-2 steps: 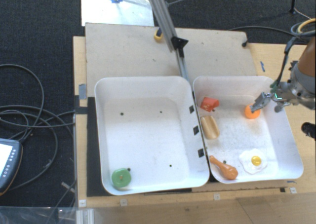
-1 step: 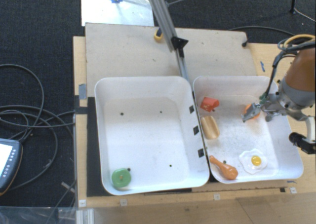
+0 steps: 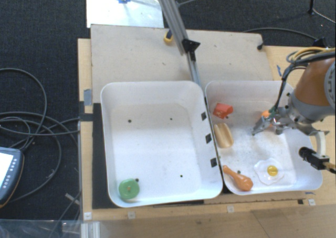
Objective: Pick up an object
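1. On the left of the bench, the left bin [image 3: 152, 142] holds one thing: a round green disc [image 3: 128, 188] lying flat in its near left corner.
2. A grey pole [image 3: 173, 14] slants down from the far edge and ends at the far end of the wall shared by the two bins.
3. In the right bin [image 3: 247, 95], a small red block [image 3: 223, 109] sits near the far left corner, just beside the shared wall.
4. Just nearer than the block lies a tan bread roll [image 3: 224, 134], its long axis running far to near along that wall.
5. Near the near edge lies an orange carrot-shaped toy [image 3: 238, 177], long axis slanting from far left to near right.
6. Right of it, a toy fried egg [image 3: 271, 171] lies flat near the near right corner.
7. The gripper [image 3: 261, 127] hangs over the middle of the right bin, its metal fingers slightly parted and holding nothing.
8. Judging by position, the egg is the nearest object, on the near side of the gripper; the roll lies to its left, apart from it.
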Robot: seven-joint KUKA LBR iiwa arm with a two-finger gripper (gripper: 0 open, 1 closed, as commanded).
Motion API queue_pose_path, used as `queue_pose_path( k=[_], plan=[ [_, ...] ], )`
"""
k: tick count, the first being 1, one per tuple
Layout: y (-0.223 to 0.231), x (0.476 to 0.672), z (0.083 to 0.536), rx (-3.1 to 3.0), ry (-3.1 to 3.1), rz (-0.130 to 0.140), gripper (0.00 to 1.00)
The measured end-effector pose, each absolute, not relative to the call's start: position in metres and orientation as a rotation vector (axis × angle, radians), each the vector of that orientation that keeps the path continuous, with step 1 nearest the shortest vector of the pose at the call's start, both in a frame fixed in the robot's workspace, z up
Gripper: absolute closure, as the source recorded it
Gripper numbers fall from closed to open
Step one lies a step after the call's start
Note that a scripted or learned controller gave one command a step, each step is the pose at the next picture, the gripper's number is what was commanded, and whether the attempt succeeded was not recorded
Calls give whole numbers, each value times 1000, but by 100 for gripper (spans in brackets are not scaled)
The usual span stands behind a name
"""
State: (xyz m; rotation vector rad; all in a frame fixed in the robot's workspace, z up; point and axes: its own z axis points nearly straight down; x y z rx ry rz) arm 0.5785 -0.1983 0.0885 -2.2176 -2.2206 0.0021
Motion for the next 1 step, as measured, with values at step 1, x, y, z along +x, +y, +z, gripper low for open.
queue_pose_path(
  k=[1],
  plan=[
    [-199,581,102,-2222,-2226,-4,100]
  ],
)
